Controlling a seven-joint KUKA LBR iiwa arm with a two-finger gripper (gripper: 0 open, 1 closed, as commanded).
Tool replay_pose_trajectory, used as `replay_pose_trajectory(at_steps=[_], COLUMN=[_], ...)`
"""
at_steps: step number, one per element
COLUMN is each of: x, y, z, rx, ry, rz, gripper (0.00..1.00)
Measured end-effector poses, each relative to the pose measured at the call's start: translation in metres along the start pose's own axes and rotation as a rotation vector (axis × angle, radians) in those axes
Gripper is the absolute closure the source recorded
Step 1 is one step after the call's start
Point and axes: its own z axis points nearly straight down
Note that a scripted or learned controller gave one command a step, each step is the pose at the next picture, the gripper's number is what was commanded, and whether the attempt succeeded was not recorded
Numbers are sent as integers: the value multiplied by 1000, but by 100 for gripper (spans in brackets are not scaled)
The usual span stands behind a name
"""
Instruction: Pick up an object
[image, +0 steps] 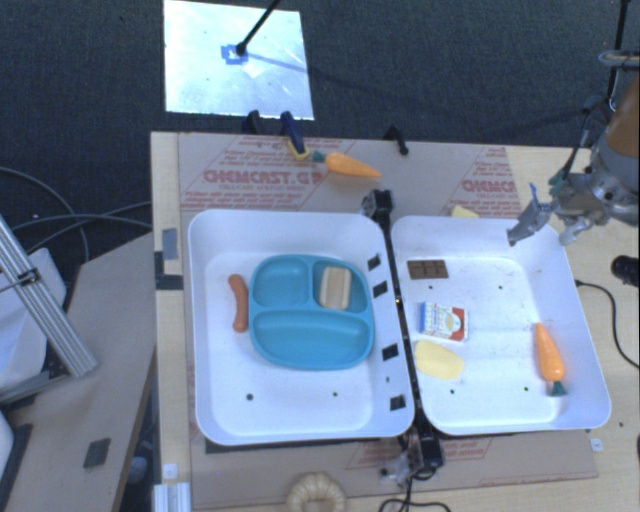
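The gripper (548, 222) hung over the far right corner of the right bin (500, 415), its two fingers spread apart with nothing between them. Below it the bin floor lay mostly bare.

Several objects were scattered in the right bin. A small brown chocolate bar (427, 269) lay near the far left of it, close to the divide between the bins. Nearer the camera sat a small red, white and blue carton (442, 321), and just beside that, nearer still, a pale yellow piece (439, 360). A toy carrot (547, 357) lay along the right wall, well apart from the others, with open floor on its left side.

In the left bin (215, 400) a blue divided plate (310, 312) took up the middle, with a slice of toast (334, 288) in its far right compartment. A toy sausage (239, 302) lay just left of the plate, leaving a strip of free floor along the left and near walls.

Outside the bins, a second carrot (345, 165) rested on the cardboard beyond the left bin, and a small yellow item (464, 211) peeked out past the far rim of the right bin.
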Motion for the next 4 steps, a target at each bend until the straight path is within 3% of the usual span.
replay_pose_trajectory(at_steps=[1,4], x=[0,2], y=[2,7], z=[-7,150], rx=[-11,-7], ry=[-2,-2], rz=[-2,-2], gripper=[0,0])
